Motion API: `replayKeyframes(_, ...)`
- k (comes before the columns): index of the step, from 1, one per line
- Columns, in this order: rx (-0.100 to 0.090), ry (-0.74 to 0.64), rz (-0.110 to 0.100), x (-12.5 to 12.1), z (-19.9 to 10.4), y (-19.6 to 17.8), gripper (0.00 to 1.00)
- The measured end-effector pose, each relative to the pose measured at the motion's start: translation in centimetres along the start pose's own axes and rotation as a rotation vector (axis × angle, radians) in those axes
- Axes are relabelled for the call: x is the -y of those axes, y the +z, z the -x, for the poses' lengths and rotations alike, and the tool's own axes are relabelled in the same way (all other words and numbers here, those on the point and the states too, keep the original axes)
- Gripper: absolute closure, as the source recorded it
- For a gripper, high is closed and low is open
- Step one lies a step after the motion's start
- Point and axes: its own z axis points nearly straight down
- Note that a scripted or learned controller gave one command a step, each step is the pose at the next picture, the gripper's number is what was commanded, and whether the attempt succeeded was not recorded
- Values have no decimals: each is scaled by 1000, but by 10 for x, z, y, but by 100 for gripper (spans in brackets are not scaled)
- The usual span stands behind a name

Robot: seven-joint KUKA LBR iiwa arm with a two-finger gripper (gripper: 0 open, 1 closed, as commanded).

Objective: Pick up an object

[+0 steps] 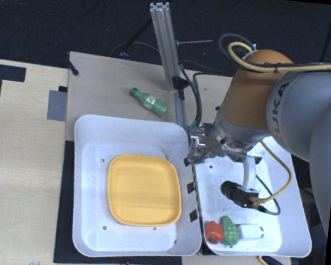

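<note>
Hovering over the right bin (294,230), our arm (286,113) carries the tool (201,146) above the rim it shares with the left bin (92,150). We cannot tell whether the tool is spread or pressed together. A yellow plate (144,190) lies flat in the left bin, and red and green toys (222,232) sit in the right bin's near corner. Descending here, we risk striking the rim.

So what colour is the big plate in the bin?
The plate is plain yellow, clearest in the camera view from above.
</note>
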Motion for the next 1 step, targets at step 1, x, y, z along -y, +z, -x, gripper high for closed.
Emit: replayKeyframes(1,0,0,2,19,-54,-11,100)
